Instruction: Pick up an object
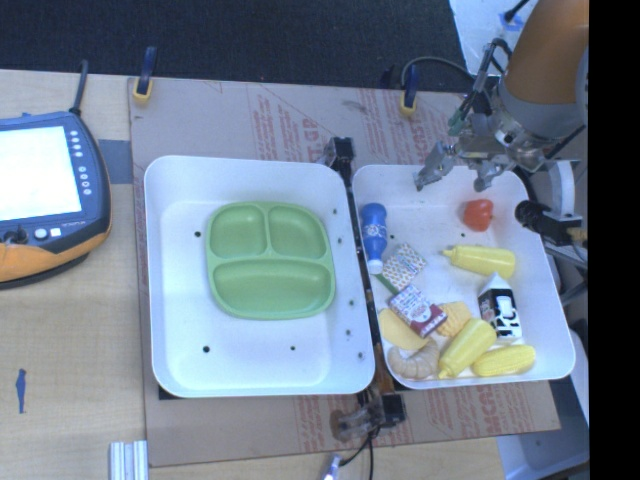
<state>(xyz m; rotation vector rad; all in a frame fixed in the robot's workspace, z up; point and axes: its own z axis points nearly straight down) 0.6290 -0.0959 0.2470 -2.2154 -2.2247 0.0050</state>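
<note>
Arm up at the top right, jaws spread wide over the right bin with nothing between them.

The left bin point(170, 268) fills mid-frame and carries a green divided plate point(270, 260). The right bin point(545, 298) sits touching it, and the arm point(545, 38) hangs over that bin's upper edge; its gripper point(460, 173) sits above bare white floor, fingers apart. Now the pickings, all in the right bin: yellow corn point(503, 360) low right, yellow bottle point(482, 259) mid-right, blue bottle point(373, 230) along the left wall, black-and-white bottle point(500, 310), and a red tomato point(478, 213) just below the gripper, not touching it.
</note>
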